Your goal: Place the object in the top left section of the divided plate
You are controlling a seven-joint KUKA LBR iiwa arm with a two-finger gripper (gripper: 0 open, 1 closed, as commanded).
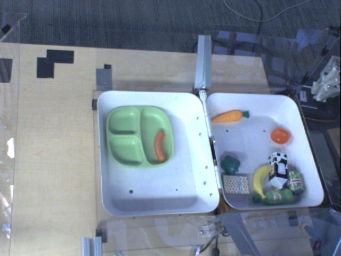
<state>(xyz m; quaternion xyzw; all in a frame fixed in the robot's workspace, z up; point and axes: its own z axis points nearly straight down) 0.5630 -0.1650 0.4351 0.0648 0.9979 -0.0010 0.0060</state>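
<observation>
A green divided plate [139,136] lies in the left bin [149,196]. Its long right section holds an orange sausage-shaped piece [159,146]. The plate's top left section [123,122] and bottom left section show bare green. The right bin [298,121] holds a carrot [229,116], an orange-red round fruit [280,136], a dark green vegetable [230,164], a banana [259,178], a patterned packet [236,184], a black and white carton [277,170], a green bottle [276,197] and a small can [295,182].
A metal rail [203,63] runs between the bins at the back. Black markers [54,62] sit on the wooden bench at the left. Cables and a pale fixture [327,81] lie beyond the right bin.
</observation>
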